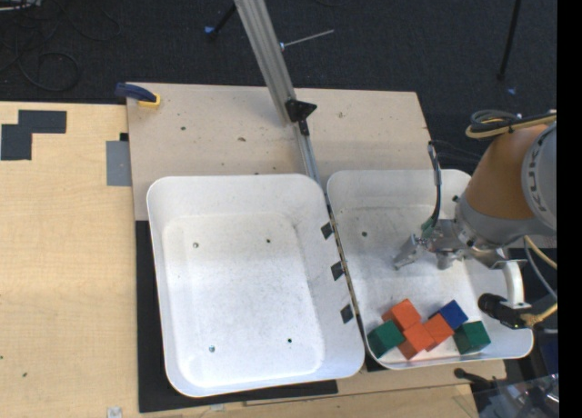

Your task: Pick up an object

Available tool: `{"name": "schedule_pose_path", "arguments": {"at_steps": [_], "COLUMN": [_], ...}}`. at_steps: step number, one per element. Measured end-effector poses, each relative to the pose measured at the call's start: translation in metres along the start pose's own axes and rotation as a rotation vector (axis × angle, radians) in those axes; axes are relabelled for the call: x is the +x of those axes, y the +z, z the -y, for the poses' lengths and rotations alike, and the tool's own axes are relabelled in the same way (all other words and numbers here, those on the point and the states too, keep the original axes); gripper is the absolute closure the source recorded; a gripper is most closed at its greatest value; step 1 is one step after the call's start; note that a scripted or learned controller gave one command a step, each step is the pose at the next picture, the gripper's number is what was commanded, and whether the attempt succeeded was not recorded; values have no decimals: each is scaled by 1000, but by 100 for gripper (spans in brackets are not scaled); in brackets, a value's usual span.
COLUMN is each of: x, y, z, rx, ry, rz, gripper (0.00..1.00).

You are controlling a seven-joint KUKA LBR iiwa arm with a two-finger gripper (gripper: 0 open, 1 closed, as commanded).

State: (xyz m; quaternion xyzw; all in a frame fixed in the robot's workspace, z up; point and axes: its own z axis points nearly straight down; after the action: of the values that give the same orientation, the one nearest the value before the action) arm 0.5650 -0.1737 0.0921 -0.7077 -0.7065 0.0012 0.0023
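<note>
Several small blocks lie bunched in the near corner of the right bin (382, 191): an orange block (406, 313), a second orange one (426, 335), a blue block (452, 313), and two green blocks (386, 337) (472, 337). My gripper (425, 257) hangs over the middle of that bin, farther back than the blocks and apart from them. Its fingers stand open with nothing between them. The grey arm with its orange band (500, 175) comes in from the right.
The left bin (236, 280) sits beside the right one, with black clips (336, 271) along the shared rim. A slanted aluminium bar (268, 44) rises behind the bins. A blue and yellow clamp (138, 94) lies at the bench's back left corner.
</note>
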Motion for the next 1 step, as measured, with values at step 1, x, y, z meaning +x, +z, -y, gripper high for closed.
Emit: {"name": "schedule_pose_path", "arguments": {"at_steps": [1], "x": [-2], "y": [-12], "z": [0], "rx": [-1], "ry": [7], "rz": [0], "gripper": [100]}}
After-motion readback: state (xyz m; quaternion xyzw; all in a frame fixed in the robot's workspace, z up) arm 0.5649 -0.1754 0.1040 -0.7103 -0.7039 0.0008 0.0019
